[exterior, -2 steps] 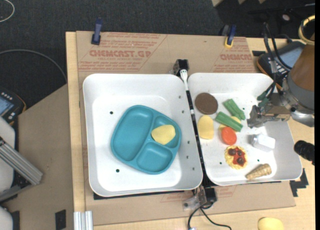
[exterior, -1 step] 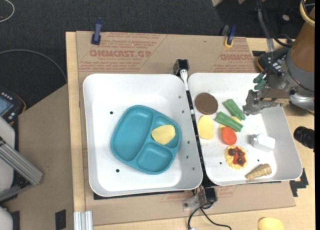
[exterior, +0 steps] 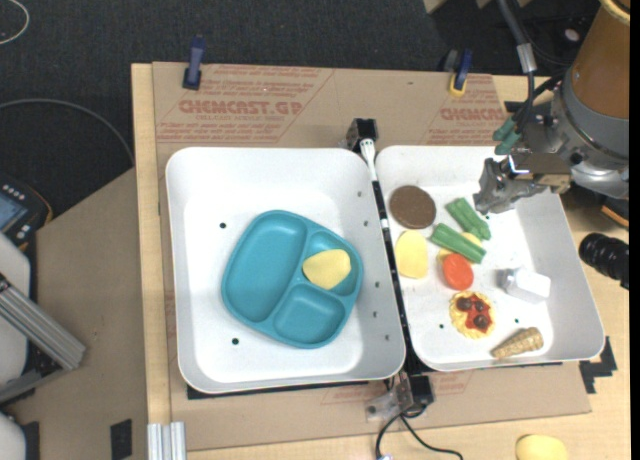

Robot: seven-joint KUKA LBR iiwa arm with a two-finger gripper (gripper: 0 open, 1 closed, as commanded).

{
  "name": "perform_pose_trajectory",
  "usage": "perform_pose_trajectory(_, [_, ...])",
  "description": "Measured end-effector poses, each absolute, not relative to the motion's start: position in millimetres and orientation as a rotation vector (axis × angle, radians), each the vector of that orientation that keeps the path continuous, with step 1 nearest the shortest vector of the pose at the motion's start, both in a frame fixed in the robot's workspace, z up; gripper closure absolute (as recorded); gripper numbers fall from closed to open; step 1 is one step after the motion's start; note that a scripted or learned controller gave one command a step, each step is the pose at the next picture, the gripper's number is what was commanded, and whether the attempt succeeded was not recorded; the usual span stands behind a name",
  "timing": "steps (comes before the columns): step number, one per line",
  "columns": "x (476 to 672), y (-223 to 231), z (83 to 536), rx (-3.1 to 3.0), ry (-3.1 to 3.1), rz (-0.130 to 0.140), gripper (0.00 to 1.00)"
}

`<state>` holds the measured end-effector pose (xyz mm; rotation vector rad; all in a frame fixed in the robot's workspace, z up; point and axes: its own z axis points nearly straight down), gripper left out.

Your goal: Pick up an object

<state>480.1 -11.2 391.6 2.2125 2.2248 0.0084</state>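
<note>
My gripper (exterior: 494,198) hangs over the far part of the right bin (exterior: 560,343), just right of the green bean pieces (exterior: 462,228). Nothing can be seen held in it. In this bin lie a brown round disc (exterior: 412,207), a pale yellow piece (exterior: 411,254), a small red tomato (exterior: 457,271), a pizza-like toy with red spots (exterior: 472,314), a tan cone (exterior: 517,343) and a white-grey block (exterior: 523,282). The left bin (exterior: 195,248) holds a teal divided plate (exterior: 270,283) with a yellow piece (exterior: 326,268) in its right compartment.
The grey arm with its orange band (exterior: 600,78) and cables reaches in from the upper right. Blue clamps (exterior: 193,63) sit at the board's far edge. A black divider (exterior: 378,210) runs between the bins. A yellow object (exterior: 540,447) lies off the board, bottom right.
</note>
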Motion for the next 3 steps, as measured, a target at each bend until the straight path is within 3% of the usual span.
perform_pose_trajectory(1, [478.7, 19.2, 328.0, 2.222, 2.229, -0.008, 1.00])
perform_pose_trajectory(2, [479.7, 73.6, 372.3, 2.212, 2.228, 0.009, 1.00])
perform_pose_trajectory(3, [479.4, 153.4, 453.7, 2.207, 2.231, 0.018, 1.00])
